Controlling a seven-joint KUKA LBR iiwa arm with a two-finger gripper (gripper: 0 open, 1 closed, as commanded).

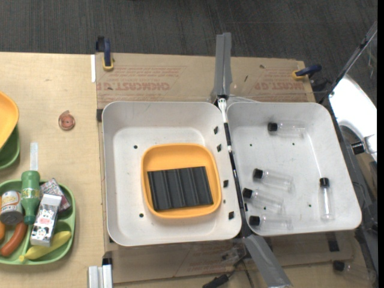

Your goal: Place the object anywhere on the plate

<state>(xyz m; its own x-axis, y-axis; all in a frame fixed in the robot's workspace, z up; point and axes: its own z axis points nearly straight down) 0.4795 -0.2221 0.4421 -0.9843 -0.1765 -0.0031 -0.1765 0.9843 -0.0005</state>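
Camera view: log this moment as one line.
plate: orange, in left bin, dark ridged insert on it | vials: five, clear with black caps, loose in right bin | none on plate

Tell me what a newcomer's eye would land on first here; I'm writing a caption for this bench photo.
First the orange plate in the middle of the left bin, with a dark ribbed slab lying on it. Then the clear vials with black caps scattered in the right bin, several near its lower left corner. Off to the far left, a green tray of toy food sits on the wooden bench.
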